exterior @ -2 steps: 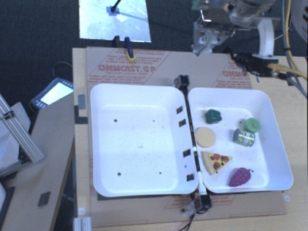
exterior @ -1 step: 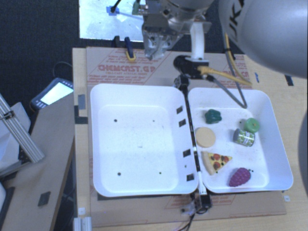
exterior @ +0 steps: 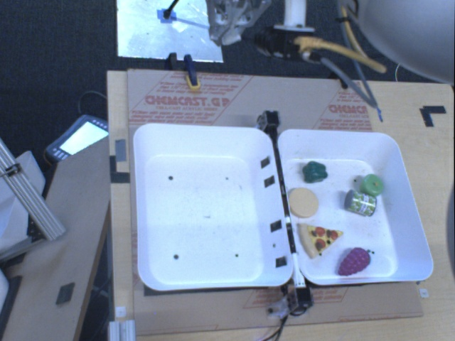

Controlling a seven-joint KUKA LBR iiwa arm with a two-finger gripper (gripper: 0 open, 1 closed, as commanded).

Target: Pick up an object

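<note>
My fingers hung at the top of the view, above the far edge of the table and well apart from both bins; whether they were spread or pressed together I could not tell, as they blurred into the grey metal around them. Nothing showed between them. Just to their right ran my white wrist section, with yellow cables trailing off it. Below me lay a sheet of brown cardboard printed in red letters, which carried the two bins. The left shallow white bin sat beside the right shallow white bin, the two touching along a middle seam. In the right bin lay the things I might pick: a dark green lumpy toy farthest back, a round tan disc near the seam, a small green-capped jar on its side, a toy pizza slice, and a purple bunch of toy grapes nearest the front.
</note>
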